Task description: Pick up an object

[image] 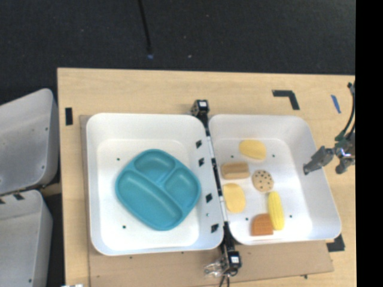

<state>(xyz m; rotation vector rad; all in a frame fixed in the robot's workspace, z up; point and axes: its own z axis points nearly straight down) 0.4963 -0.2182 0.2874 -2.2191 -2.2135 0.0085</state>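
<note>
White bins sit side by side on the wooden bench (149, 91). We see the gripper (326, 159) at the right edge of the right bin (302, 130), and it holds nothing. We cannot tell how the claw is set.

We think we are at the very start: nothing is picked yet. Next we would need to move the claw over one food toy and go down on it.

Inside the right bin are six small things. A yellow lemon (252, 149) lies near the far edge. A tan bread piece (234, 171) and a cookie (262, 180) lie in the middle. A yellow chip (234, 197) is near the left wall. A corn cob (275, 210) touches an orange block (262, 225) near the front edge.

The left bin (108, 130) holds a blue tray (157, 188).
</note>
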